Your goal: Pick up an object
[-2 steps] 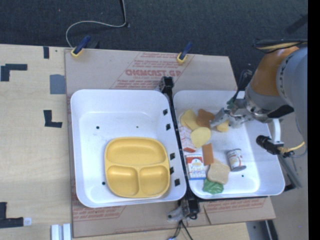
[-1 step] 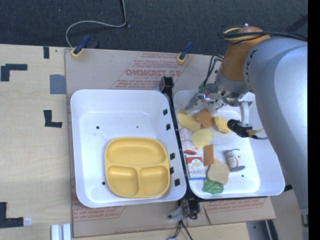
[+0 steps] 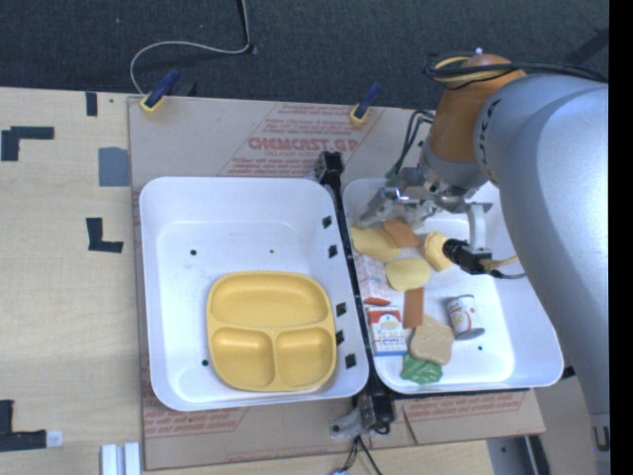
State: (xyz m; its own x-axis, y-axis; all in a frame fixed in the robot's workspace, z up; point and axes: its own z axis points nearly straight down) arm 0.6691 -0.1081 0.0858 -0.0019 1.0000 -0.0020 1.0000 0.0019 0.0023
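Toy food items (image 3: 407,271) are seen piled in the right bin (image 3: 514,364); the gripper (image 3: 401,201) is poised just above them, its grip state cannot be told.

Bulky grey arm (image 3: 554,166), orange wrist band (image 3: 460,117), black cables.

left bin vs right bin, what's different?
The left bin holds a single thing, a yellow divided tray; the right bin holds a heap of small items, among them a can and a green piece. The arm reaches into the right bin, not the left. Both are shallow and white, side by side.
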